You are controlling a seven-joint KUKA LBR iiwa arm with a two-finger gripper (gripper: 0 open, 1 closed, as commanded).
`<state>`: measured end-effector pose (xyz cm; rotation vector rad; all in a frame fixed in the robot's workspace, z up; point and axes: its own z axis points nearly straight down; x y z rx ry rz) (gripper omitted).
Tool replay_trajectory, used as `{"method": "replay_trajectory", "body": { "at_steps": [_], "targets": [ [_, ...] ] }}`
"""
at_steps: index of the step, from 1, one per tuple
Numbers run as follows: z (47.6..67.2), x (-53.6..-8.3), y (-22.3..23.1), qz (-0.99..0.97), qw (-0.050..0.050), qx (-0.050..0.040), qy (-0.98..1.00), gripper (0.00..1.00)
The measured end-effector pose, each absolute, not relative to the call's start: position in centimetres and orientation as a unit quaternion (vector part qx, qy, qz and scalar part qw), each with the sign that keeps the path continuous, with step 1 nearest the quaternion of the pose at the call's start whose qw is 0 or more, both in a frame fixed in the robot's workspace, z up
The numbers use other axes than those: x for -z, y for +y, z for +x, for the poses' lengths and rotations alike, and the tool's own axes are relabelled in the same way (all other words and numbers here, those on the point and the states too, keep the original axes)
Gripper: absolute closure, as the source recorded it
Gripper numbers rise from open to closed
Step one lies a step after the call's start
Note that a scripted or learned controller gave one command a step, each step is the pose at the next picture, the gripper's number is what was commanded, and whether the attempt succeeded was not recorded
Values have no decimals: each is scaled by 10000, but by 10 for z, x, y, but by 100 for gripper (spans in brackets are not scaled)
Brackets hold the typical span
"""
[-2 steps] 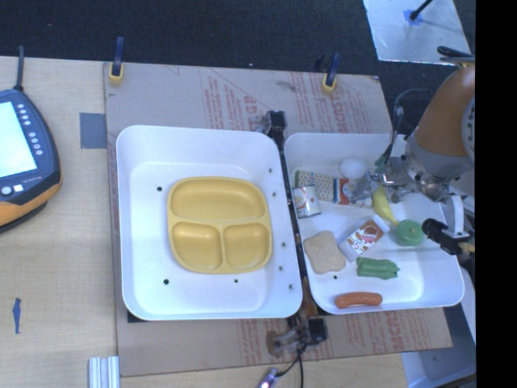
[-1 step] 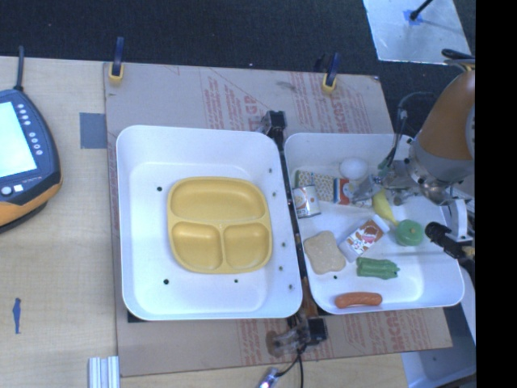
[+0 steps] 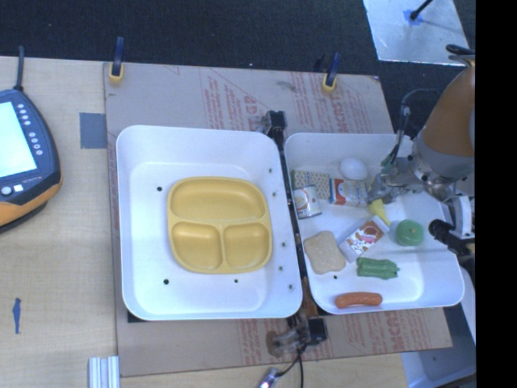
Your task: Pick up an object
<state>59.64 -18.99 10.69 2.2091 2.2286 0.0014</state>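
The right bin [image 3: 436, 293] holds several toy foods. A white egg [image 3: 353, 168] lies at the back beside a printed carton [image 3: 325, 186] and a small can [image 3: 305, 203]. A slice of bread [image 3: 324, 252], a snack packet [image 3: 364, 237], a yellow piece [image 3: 378, 212], a green apple [image 3: 409, 233], a green pepper [image 3: 377, 268] and a red sausage [image 3: 358, 300] lie nearer the front. My gripper [image 3: 383, 183] hangs low over the bin's back right part, just right of the egg and above the yellow piece. Nothing is visibly held in it.
In the left bin [image 3: 137, 281] lies a yellow divided plate [image 3: 219, 223]. A tablet-like pendant [image 3: 24, 156] rests at the bench's far left. Clamps [image 3: 329, 71] pin the board at the back. The arm's grey and orange wrist [image 3: 448, 128] overhangs the right bin's right rim.
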Motion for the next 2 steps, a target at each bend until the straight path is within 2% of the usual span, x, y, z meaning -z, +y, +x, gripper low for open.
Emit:
{"method": "replay_trajectory", "body": {
  "at_steps": [1,2],
  "targets": [
    [593,-97,-100,7044,2,0,7098,100],
    [565,-193,-43,7053,-9,4,7089,100]
  ]
}}
